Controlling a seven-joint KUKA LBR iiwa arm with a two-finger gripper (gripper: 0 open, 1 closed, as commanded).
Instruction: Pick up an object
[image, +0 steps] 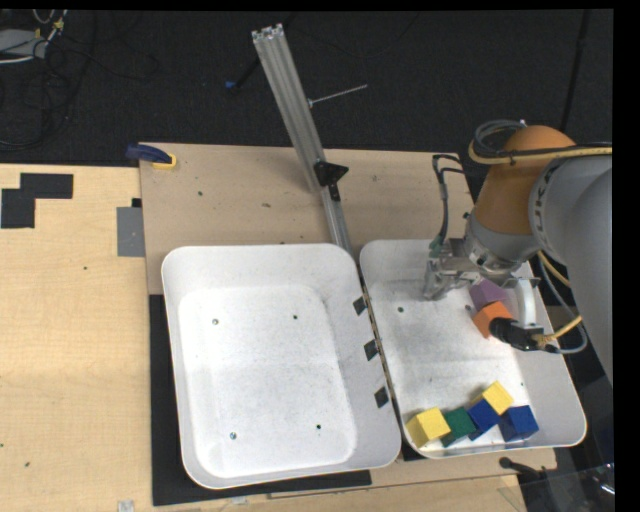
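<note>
End effector (437, 283) low in right bin (440, 340), finger state unclear, purple block (488, 293) and orange block (491, 318) beside it, possibly touching

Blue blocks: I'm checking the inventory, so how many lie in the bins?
2, both in the right white bin near its front corner: one blue block beside the green block, another rightmost. Others may hide under the arm.

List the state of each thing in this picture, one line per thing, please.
Left white plastic bin: flat on bench.
Right white plastic bin: holds blocks.
Yellow, green and blue blocks: clustered in near corner, resting.
Orange cylinder: resting beside purple block.
Gripper: low over right bin, holding nothing visible.
</note>
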